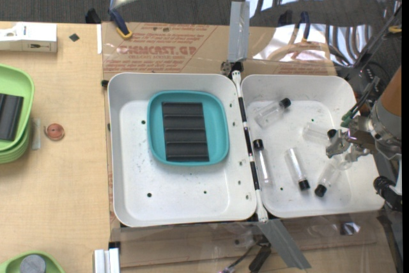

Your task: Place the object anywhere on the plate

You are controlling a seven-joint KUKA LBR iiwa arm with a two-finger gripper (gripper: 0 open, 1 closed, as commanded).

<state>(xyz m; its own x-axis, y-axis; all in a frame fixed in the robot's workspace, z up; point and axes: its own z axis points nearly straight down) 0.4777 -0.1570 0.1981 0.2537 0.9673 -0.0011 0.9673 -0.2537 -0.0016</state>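
Several clear plastic vials with black caps lie flat in the right bin (307, 198), and which one is meant as the task's thing I cannot tell. The one nearest the claw (339, 149) is the vial (327, 179) just below it, long axis slanting, black cap toward the lower left. A second vial (296, 168) lies to the claw's left, running up and down the bin with its cap at the lower end. A third vial (273, 110) lies up and to the left of the claw, slanted, cap toward the upper right. A fourth vial (260, 160) lies along the bin's left wall, cap at its top.

The claw hangs low over the right side of that bin, metal and small in the view; whether it stands open or closed I cannot tell, and nothing is plainly between its fingers.

Well to the claw's left, in the left bin (131, 195), lies the teal plate (156, 137) with a dark ribbed insert. The wall where the two bins meet stands between claw and plate. On the worktop (57, 201) farther left lies a green tray (22, 89).
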